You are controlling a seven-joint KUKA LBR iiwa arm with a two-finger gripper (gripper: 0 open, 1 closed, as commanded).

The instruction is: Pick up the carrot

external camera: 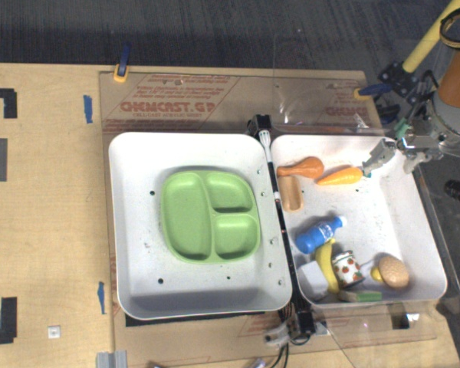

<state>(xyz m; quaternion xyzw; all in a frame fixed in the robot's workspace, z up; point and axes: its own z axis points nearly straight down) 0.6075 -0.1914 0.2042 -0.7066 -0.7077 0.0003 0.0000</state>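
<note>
The gripper (377,159) hangs over the upper right part of the right bin, with its tip very near the green end of the carrot (340,176). From this slanted view it is not possible to tell whether it is open or closed, and the carrot does not appear to be between any part of it. The carrot lies flat on the bin floor, pointing roughly left to right, with its leafy end toward the gripper.

The bench (46,228) is the largest thing, and on it stand the two bins side by side. The left bin (138,282) holds a green divided plate (211,215) in its middle. The right bin (422,228) holds all the small objects. Just left of the carrot lies an orange drumstick-shaped toy (303,167), and below that a tan wooden piece (290,193). Lower in the bin lie a blue bottle (318,234), a yellow banana (326,265), a small white and red can (345,267) and a brown round toy (392,271), all well apart from the carrot.

As for progress, the arm seems to be at the approach stage. The carrot is not yet lifted. What is left is probably to settle over the carrot, close on it and raise it from the bin.
</note>
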